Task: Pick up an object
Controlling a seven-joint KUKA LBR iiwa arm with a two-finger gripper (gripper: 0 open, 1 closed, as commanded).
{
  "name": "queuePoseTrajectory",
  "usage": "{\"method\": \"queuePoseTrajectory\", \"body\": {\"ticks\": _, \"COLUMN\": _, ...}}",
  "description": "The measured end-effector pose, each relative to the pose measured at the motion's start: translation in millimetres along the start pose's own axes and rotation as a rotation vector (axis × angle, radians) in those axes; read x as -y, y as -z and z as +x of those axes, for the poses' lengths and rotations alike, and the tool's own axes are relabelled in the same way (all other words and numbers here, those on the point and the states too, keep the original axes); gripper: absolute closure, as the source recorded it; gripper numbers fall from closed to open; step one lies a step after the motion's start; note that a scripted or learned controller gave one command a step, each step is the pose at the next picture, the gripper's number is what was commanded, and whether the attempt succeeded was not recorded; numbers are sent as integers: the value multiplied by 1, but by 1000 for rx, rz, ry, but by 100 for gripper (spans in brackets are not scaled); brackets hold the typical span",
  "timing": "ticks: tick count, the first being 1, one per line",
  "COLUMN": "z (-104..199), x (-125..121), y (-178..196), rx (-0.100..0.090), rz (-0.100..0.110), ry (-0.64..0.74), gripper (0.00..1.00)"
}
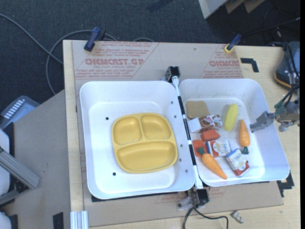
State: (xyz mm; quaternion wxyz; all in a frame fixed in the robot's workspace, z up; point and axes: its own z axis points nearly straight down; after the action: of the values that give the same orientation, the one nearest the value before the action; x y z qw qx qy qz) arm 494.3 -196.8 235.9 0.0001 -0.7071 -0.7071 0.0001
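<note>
There is one camera. It sits high up over the light wooden counter point(143, 61) and looks down on it at a slant. The far edge of the counter is at the top of the picture and the near edge is at the bottom. The camera is far enough back to see both shallow white plastic bins, the left bin point(95, 99) and the right bin point(267, 142), side by side. It also sees dark grey carpet floor point(47, 8) beyond the counter, at the top and left
</note>
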Motion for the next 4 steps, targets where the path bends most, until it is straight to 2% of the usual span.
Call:
{"method": "queuePoseTrajectory", "body": {"ticks": 1, "z": -3, "x": -67, "y": -112, "rx": -1, "rz": 2, "ry": 1, "gripper": 0}}
{"method": "queuePoseTrajectory", "body": {"ticks": 2, "z": 1, "x": -40, "y": -152, "rx": -1, "rz": 2, "ry": -1, "gripper": 0}}
{"method": "queuePoseTrajectory", "body": {"ticks": 3, "z": 1, "x": -41, "y": -141, "rx": 1, "rz": -2, "ry": -1, "gripper": 100}}
{"method": "queuePoseTrajectory", "body": {"ticks": 4, "z": 81, "x": -73, "y": -71, "rx": 0, "rz": -3, "ry": 2, "gripper": 100}}
